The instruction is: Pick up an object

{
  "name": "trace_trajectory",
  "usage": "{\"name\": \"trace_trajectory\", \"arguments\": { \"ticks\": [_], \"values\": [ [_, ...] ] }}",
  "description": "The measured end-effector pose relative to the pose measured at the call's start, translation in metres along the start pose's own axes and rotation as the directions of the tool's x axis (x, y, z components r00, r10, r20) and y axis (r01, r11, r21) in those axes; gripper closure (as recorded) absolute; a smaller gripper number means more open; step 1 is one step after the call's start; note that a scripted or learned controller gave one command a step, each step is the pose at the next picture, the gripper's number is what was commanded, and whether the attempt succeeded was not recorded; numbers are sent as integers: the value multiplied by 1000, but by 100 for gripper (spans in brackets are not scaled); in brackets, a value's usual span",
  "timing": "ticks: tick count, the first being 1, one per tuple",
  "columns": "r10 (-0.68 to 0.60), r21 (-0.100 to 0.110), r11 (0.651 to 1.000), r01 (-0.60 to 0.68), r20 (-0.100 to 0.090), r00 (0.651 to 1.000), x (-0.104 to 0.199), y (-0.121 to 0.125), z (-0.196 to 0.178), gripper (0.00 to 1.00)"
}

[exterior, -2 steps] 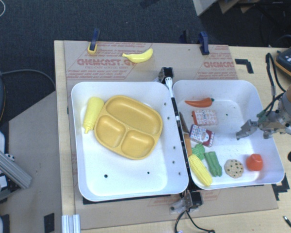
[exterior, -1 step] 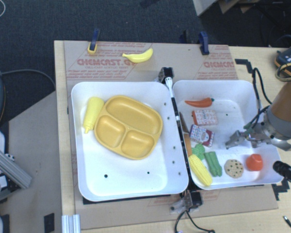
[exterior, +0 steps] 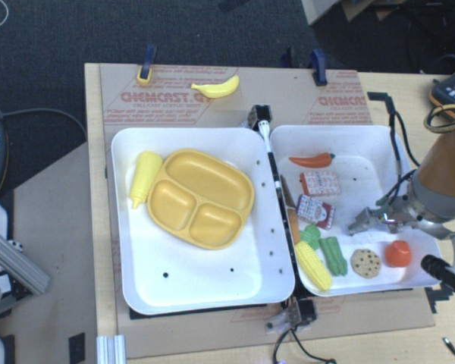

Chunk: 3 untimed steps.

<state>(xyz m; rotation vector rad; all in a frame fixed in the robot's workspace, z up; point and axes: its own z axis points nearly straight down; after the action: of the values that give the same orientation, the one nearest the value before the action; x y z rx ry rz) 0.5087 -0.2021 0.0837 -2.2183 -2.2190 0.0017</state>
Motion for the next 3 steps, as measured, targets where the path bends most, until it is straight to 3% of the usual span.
{"name": "trace_trajectory", "arguments": {
  "ticks": [1,3],
  "values": [
    [1,-4,1000,-1,2,1000,-1,1,-11,100],
    [0,-10,1000,1,5,1000,1,-1,-119,100]
  ]
}}
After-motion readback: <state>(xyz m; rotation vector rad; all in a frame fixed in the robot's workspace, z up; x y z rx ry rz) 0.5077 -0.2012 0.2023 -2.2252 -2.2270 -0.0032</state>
